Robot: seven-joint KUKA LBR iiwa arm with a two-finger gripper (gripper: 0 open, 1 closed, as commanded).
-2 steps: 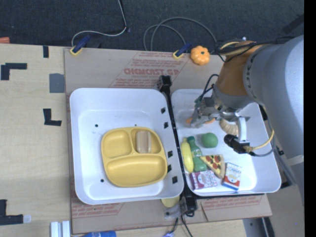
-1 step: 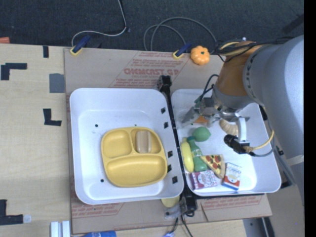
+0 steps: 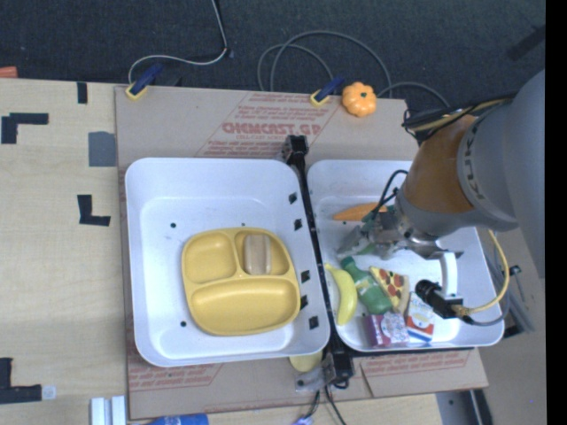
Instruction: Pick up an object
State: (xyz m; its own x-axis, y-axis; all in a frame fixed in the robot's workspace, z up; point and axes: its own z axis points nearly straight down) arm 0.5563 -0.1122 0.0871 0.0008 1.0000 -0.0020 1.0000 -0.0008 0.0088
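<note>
Camera view: banana [image 3: 343,294] below tool [image 3: 370,234]

Grey KUKA arm with an orange wrist band

The arm [image 3: 509,153] is a thick, rounded grey cylinder, smooth and matte, widening toward the picture's right edge. Above the wrist sits a broad orange band [image 3: 436,177] with a soft sheen. Below it the wrist narrows to a darker grey metal section, where the gripper [image 3: 379,233] shows as small dull-metal parts. A thin yellow cable [image 3: 443,120] crosses the top of the orange band, with a dark cable beside it.
</note>
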